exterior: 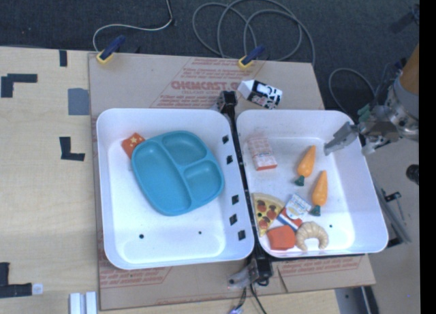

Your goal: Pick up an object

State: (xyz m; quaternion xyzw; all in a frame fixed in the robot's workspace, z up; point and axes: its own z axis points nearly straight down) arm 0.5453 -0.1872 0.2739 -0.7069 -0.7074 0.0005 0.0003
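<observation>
Nearest us, a croissant (pixel 312 235) and red block (pixel 281 238) sit at the right bin's (pixel 362 190) front edge, pizza slice (pixel 266 209) just beside. We see two glossy orange carrots (pixel 306 161) (pixel 319 188) mid-bin, a small pink box (pixel 261 153) further back. Left bin (pixel 112 169) holds a smooth blue divided plate (pixel 178 171). Bench (pixel 41 169) is pale wood with a cardboard sheet (pixel 197 88); grey cables (pixel 245 26) lie on dark carpet. The pincer (pixel 347 135) hangs over the right bin's far rim; we cannot tell how far open it is

"CHEMCAST" on brown board (pixel 184 88)
</observation>
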